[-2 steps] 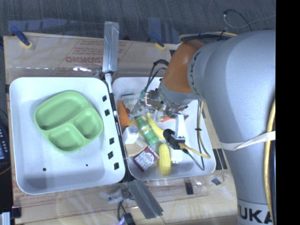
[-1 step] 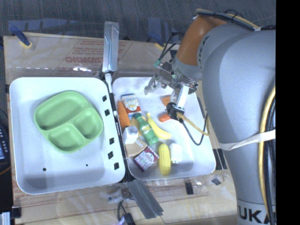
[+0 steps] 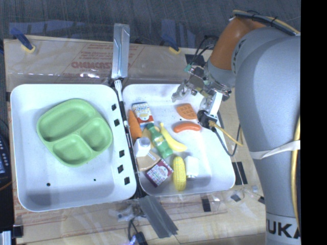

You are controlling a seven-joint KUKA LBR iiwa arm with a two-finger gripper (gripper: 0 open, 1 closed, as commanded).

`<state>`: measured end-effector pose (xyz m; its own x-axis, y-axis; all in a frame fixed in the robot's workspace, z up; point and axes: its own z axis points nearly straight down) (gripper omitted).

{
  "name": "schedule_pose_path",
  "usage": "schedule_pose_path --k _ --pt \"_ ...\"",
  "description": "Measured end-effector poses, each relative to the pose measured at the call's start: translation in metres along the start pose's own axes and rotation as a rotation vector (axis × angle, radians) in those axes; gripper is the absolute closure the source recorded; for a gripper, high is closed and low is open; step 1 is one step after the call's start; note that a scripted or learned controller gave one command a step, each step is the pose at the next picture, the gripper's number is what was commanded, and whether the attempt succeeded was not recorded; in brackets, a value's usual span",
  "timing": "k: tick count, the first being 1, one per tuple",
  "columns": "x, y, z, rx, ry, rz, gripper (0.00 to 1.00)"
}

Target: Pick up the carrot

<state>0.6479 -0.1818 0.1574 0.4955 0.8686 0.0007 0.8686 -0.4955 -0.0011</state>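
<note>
Carrot (image 3: 134,125) at bin's left wall — carton (image 3: 141,111), green bottle (image 3: 158,141) beside it

I see the arm (image 3: 265,137) cut off by the bottom edge, its base out of frame. The carrot (image 3: 134,125) lies partly tucked against the bin's (image 3: 225,160) left wall. Labels on the small packets (image 3: 142,111) are too small for me to read
</note>
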Motion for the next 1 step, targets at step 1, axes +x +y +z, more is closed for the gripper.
schedule_pose_path --k 1 --pt "0.0240 -0.0207 -0.0240 0.001 -0.002 0.164 0.00"
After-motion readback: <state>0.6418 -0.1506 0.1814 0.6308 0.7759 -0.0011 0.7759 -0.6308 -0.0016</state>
